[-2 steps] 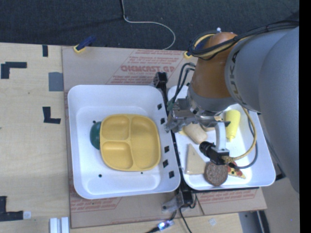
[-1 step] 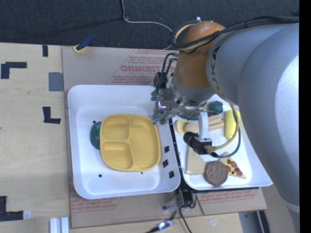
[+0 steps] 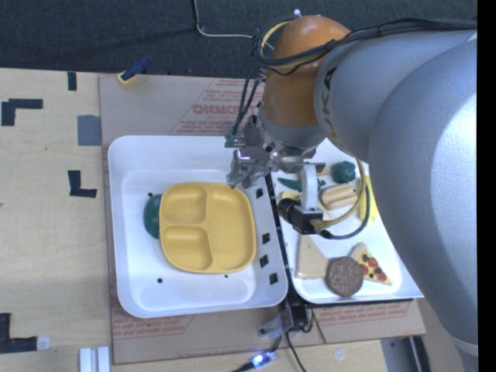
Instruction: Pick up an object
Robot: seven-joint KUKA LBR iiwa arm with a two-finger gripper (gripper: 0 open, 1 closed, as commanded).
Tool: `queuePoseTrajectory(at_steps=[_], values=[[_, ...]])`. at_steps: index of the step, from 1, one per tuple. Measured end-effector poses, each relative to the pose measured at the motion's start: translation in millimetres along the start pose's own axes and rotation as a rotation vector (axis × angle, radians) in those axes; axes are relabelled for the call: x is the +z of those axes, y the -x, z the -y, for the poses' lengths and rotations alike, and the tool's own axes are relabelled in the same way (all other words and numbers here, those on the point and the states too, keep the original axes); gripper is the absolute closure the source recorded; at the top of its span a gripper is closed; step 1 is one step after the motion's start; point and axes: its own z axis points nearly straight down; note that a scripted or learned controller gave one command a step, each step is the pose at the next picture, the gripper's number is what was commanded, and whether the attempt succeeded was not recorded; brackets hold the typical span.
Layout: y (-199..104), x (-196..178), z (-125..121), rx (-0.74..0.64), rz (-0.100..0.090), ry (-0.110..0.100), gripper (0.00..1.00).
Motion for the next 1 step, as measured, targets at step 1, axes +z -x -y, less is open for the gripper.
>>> queuePoseTrajectory(at_steps=[1], values=[[9.0,5.1,8.2,0.003,0.002,-0.003,1.0]])
